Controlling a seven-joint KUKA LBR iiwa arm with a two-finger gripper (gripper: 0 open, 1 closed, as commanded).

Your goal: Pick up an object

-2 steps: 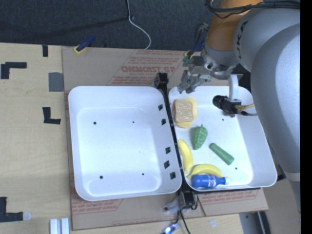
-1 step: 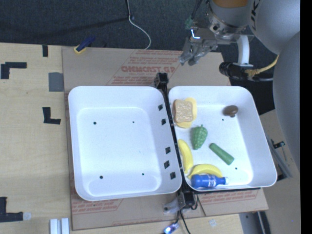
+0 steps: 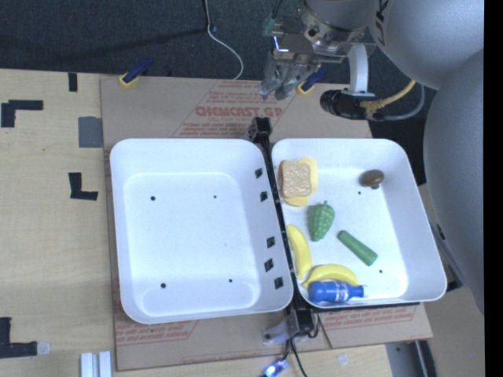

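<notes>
above the bins' far edge, hand (image 3: 281, 85) is hovering high, nothing between fingers, grip state unclear; toast (image 3: 297, 181), green berry (image 3: 320, 220), bananas sitting in right bin (image 3: 393, 157), waiting for a pick.

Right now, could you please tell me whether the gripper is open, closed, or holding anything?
Two-finger gripper: above the bench behind the white bins; whether open or closed cannot be told.

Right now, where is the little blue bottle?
The blue bottle lies in the right bin, at its near edge, touching the yellow banana just behind it.
</notes>
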